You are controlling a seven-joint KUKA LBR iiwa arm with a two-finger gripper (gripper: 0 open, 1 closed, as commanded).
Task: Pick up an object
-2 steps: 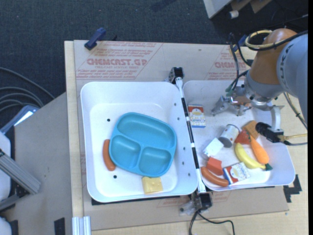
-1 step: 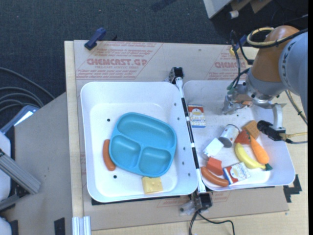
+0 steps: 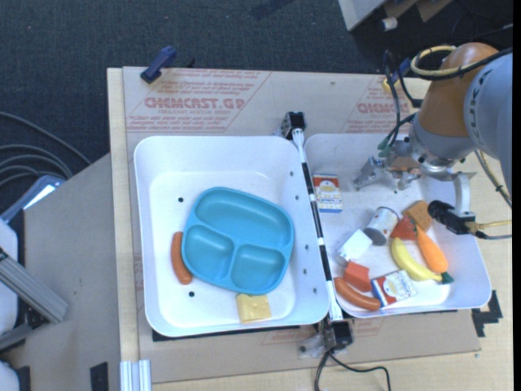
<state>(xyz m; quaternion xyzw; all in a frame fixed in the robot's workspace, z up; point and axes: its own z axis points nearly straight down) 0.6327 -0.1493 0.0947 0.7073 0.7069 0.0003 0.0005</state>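
Because the task names no particular object, every loose item counts as a candidate, and most of them crowd the near half of the right-hand shallow white bin [image 3: 480, 287].

Right bin, near edge: curved yellow plastic banana [image 3: 413, 262]; orange toy carrot [image 3: 432, 252] just beside it on the right; red sausage-shaped toy [image 3: 355, 293] at the near left corner; small red-and-white printed carton [image 3: 395, 287] touching the near wall. Middle: white block [image 3: 355, 243]; short grey-ended cylinder [image 3: 380, 221]. Left wall: red-and-white box [image 3: 327, 192], standing apart from the heap and so likely the easier target.

Left-hand white bin [image 3: 151, 218]: blue three-compartment plastic tray [image 3: 238, 239] at centre; second red sausage toy [image 3: 181, 257] against its left rim; yellow cheese-like wedge [image 3: 254, 307] at the near edge.

Two-finger gripper [image 3: 379, 169]: over the far part of the right bin, above bare floor. It carries nothing visible; whether it is spread or closed cannot be told.
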